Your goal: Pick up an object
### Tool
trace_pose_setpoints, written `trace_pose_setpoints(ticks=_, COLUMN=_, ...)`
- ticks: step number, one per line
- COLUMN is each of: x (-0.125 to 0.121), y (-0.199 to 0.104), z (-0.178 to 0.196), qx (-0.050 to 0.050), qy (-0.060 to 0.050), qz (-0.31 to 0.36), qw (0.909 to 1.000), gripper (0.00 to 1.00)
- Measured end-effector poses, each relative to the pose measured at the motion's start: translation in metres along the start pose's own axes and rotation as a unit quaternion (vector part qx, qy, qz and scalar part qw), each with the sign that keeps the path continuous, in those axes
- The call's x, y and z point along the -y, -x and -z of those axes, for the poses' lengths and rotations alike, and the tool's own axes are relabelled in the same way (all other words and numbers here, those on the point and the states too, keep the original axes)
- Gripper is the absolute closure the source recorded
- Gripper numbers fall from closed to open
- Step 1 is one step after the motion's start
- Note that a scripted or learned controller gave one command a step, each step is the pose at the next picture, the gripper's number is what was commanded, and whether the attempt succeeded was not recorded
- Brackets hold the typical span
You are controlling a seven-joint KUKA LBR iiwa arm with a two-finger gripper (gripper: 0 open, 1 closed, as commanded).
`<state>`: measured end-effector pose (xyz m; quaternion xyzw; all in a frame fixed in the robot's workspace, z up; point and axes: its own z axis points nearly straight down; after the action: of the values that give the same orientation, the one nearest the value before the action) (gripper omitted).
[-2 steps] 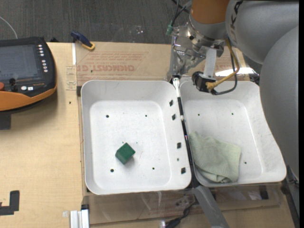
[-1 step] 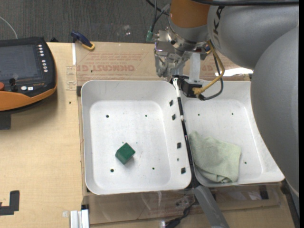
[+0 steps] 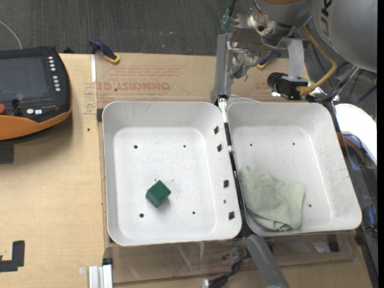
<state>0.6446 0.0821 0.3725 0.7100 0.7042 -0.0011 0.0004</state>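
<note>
crumpled pale green cloth [image 3: 273,201] lies right of the small dark green foam cube [image 3: 158,194], in the neighbouring white plastic bin [image 3: 336,155]. cube sits in left bin [image 3: 114,161]. gripper [image 3: 240,62] up behind the cube; grip state cannot tell. suggest descending vertically, centred over cube.

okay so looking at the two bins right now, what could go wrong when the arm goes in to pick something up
The small green cube lies alone on the left white bin's smooth floor, so closing fingers could nudge it away.

The crumpled pale green cloth sits against the right white bin's near-left walls; a grasp there may hit the rim or lift only a fold.

The gripper hangs beyond both bins.
</note>
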Motion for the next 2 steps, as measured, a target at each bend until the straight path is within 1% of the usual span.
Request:
trace_pose_setpoints(ticks=1, x=-0.015, y=0.041, z=0.068, qx=0.0, qy=0.0, qz=-0.076, qw=0.9971, gripper=1.0)
trace_pose_setpoints(ticks=2, x=-0.013, y=-0.129, z=-0.033, qx=0.0, qy=-0.002, qz=-0.097, qw=0.9953, gripper=1.0)
